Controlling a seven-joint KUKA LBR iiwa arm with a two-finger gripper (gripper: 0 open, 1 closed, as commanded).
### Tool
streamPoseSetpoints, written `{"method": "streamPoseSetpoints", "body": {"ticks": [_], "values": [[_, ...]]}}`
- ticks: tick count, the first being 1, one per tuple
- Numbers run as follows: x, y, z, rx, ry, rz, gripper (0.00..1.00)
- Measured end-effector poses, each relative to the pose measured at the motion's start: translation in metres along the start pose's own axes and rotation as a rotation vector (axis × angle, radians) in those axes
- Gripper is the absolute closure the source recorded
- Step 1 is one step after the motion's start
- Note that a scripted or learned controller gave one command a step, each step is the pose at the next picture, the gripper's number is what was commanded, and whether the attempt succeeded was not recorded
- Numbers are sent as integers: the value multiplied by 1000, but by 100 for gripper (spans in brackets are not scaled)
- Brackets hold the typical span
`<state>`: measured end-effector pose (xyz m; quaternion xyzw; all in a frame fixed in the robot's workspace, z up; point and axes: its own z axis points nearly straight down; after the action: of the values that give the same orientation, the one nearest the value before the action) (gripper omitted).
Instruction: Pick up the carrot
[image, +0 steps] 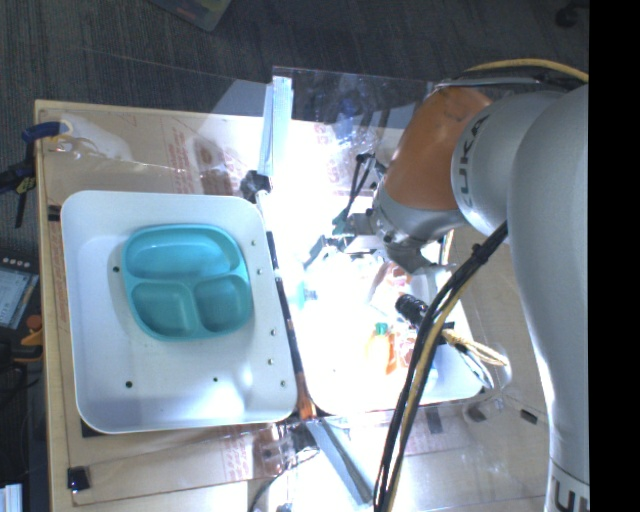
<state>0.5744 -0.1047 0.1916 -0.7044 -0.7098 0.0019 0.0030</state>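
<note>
Near right, we note the carrot (379, 348) lying in the washed-out right bin (330, 395), not lifted. Jaws' state: we cannot tell. Farther off, the arm (440, 160) hangs above. Left bin (90, 380) holds a teal tray (188, 278). Pickup remains undone.

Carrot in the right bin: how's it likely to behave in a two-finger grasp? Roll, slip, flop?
The carrot looks small and tapered with a green top, so it may roll or pivot if pinched off-centre. It reads as a moulded toy, so probably stiff and light, possibly slick. Glare washes out the right bin, so its exact outline is uncertain; the gripper's approach may be off.
</note>
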Motion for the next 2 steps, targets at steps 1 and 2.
{"method": "streamPoseSetpoints", "body": {"ticks": [1,2], "values": [[-10,-51,72,1,0,89,0],[-28,-84,101,-3,1,116,0]]}}
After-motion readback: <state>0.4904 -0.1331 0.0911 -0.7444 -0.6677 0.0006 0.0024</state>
